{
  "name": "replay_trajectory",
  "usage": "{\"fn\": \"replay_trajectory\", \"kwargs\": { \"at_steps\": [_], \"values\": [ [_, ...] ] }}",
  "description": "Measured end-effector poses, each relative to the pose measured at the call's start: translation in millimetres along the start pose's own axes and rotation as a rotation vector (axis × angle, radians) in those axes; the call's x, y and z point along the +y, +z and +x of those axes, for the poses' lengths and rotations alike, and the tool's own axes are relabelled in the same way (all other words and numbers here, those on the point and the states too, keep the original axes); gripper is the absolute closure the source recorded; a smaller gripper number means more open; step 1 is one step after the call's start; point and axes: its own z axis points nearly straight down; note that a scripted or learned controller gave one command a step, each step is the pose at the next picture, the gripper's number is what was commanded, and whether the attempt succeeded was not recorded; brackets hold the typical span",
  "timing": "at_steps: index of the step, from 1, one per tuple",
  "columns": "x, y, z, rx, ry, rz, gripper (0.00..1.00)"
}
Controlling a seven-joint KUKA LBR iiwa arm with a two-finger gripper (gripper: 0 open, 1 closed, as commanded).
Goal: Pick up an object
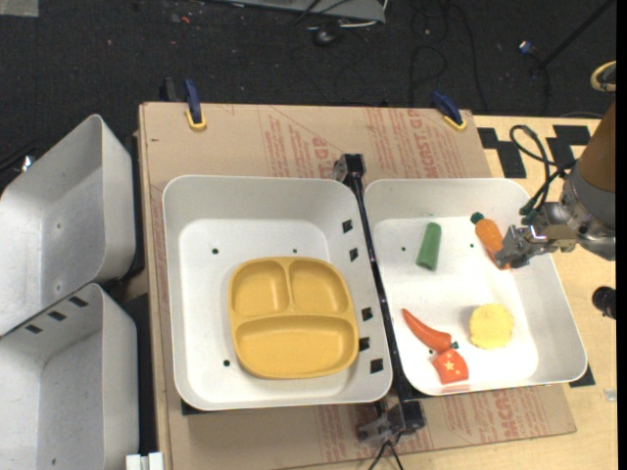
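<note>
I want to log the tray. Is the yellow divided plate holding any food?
Empty: all three compartments of the yellow divided plate show bare yellow.

The grey arm (598,199) is cut off by the right edge; the small orange carrot's (487,232) lower end is hidden behind the gripper (511,253).

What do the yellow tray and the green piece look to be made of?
Tray: likely moulded plastic, matte, one even yellow with rounded dividers. Green piece: probably plastic or rubber toy food, smooth and uniformly green; too small to tell which.
</note>
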Motion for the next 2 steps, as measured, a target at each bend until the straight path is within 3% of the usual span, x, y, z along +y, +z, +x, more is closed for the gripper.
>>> {"fn": "replay_trajectory", "kwargs": {
  "at_steps": [2],
  "values": [
    [16,1,104,0.003,-0.005,0.004,1.00]
  ]
}}
